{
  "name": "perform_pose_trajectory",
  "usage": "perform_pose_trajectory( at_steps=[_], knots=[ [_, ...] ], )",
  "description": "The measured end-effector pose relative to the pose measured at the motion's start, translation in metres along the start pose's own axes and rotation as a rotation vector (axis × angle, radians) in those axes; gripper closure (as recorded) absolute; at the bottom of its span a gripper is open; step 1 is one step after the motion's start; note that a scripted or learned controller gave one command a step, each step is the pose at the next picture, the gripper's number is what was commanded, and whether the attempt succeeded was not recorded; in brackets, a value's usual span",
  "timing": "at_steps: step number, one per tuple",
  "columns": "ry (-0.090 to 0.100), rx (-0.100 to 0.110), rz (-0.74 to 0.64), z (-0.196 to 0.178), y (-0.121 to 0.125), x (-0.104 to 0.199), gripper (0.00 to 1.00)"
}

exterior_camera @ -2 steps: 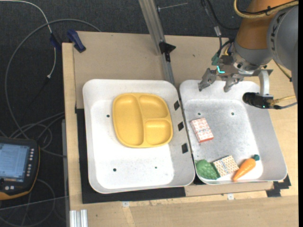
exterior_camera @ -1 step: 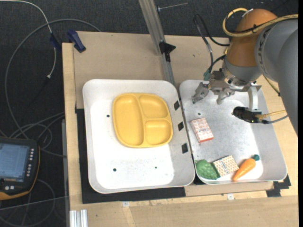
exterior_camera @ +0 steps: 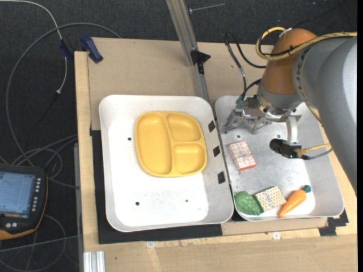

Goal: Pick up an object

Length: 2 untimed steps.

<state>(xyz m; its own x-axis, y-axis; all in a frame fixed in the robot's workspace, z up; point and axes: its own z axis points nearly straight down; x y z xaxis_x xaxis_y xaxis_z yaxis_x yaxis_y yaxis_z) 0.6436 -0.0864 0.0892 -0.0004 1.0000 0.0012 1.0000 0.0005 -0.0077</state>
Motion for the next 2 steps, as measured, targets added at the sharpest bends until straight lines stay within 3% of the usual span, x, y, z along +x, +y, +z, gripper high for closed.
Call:
perform_pose_trajectory(
  at_steps=[1,2],
  knots=[
    [0.0,-0.008,0.0,-0.015,0.002,0.0,1.0],
    [-0.002,-0.015,0.0,-0.073,-0.005,-0.003,1.0]
  ],
)
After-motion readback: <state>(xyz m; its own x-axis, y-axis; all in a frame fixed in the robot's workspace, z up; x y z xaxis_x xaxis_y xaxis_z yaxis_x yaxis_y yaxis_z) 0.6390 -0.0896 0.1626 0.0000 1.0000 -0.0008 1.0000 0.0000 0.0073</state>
